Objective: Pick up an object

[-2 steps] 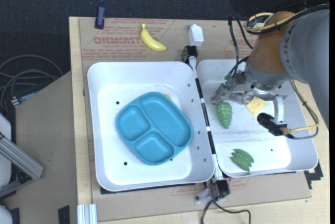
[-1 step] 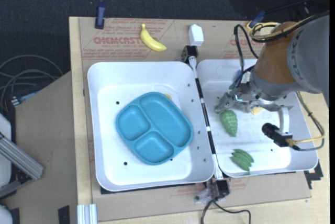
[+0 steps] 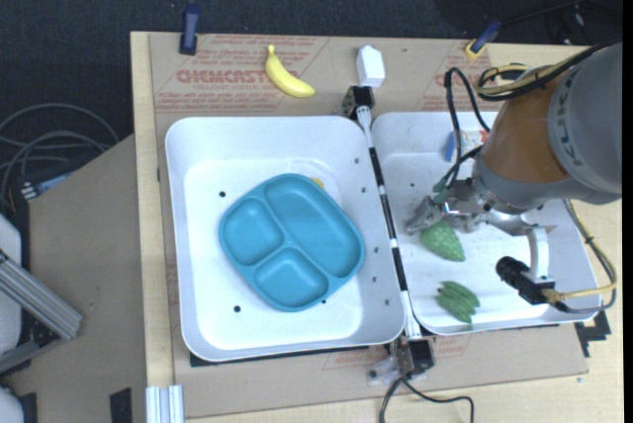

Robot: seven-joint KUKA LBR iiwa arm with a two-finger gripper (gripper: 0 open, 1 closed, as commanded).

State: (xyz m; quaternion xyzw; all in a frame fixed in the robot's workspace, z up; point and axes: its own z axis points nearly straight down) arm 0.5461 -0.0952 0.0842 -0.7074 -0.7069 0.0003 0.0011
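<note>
- Arm (image 3: 554, 139) comes in from the right, grey w/ orange band, bent low over the right bin (image 3: 415, 139).
- Gripper (image 3: 432, 214) sits at the bin floor, left-centre of that bin; whether it's released or clenched can't be told, wrist blocks the view.
- Green object (image 3: 444, 242), leaf-like, lies just below-right of the gripper tip, v. close or touching; not seen between anything.
- 2nd green object (image 3: 459, 299) lies nearer the bin's front edge, apart from the gripper.
- Left bin (image 3: 188, 154) holds a blue divided plate (image 3: 289, 240), 3 compartments, roughly centred.
- Banana (image 3: 286, 75) lies on the cardboard bench top behind the left bin, outside both bins.
- Small white block (image 3: 371, 65) sits on the bench behind the seam btw the bins.
</note>
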